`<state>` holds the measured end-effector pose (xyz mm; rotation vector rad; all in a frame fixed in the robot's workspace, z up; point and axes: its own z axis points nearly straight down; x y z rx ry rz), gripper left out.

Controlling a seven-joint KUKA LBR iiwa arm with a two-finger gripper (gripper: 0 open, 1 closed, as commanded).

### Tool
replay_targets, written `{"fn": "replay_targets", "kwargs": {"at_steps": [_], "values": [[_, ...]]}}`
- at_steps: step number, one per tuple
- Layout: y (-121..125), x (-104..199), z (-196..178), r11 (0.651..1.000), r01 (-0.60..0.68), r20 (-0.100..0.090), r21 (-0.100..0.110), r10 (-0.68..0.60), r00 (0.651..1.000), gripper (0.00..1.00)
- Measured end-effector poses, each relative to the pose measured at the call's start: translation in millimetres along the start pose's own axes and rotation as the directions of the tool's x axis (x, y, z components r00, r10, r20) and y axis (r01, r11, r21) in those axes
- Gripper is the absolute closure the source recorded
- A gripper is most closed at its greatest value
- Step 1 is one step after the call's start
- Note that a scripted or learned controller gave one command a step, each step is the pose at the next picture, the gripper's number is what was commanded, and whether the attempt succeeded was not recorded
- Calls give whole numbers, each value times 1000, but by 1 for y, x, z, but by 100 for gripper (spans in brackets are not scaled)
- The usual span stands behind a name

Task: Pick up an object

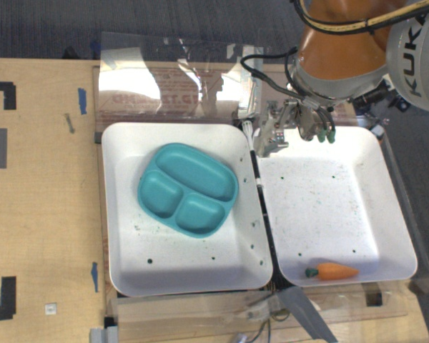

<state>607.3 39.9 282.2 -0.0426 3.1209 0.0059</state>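
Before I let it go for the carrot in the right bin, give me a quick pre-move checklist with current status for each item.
1. Target visible: ok. Toy carrot lies at the near edge of the right bin.
2. Nothing crowding the carrot: ok; it lies alone.
3. Gripper over the carrot: not ok; it hangs at the bin's far edge, near the divider.
4. Gripper free of load: ok; nothing seen between its fingers.
5. Fingers open enough: cannot tell.
6. Teal divided plate out of the path: ok; it sits in the left bin.
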Motion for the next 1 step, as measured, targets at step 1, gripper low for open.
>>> {"fn": "replay_targets", "kwargs": {"at_steps": [1], "values": [[1, -2, -12, 1000, 0, 10, -2, 0, 1000, 100]]}}
